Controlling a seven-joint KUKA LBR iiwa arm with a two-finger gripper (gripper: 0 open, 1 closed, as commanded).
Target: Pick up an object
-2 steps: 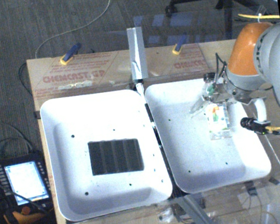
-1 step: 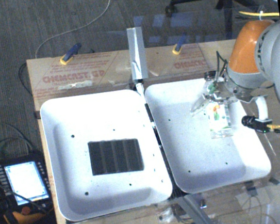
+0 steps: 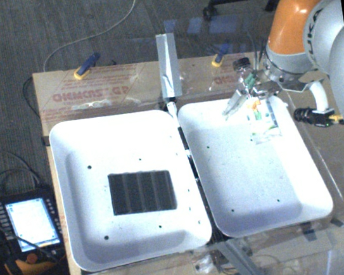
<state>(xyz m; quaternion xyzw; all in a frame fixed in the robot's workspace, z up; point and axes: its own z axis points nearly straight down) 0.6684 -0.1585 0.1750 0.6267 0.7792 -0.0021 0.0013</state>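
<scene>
My claw (image 3: 250, 97) hangs over the far corner of the right bin (image 3: 310, 206), on the side away from the left bin (image 3: 79, 243). I cannot tell whether it is released or clenched; it blurs against the white floor. A small orange and green speck (image 3: 257, 113) shows just below it, too small to name. The black ribbed slab (image 3: 141, 191) lies flat in the middle of the left bin, well apart from the right bin and from my claw.
</scene>
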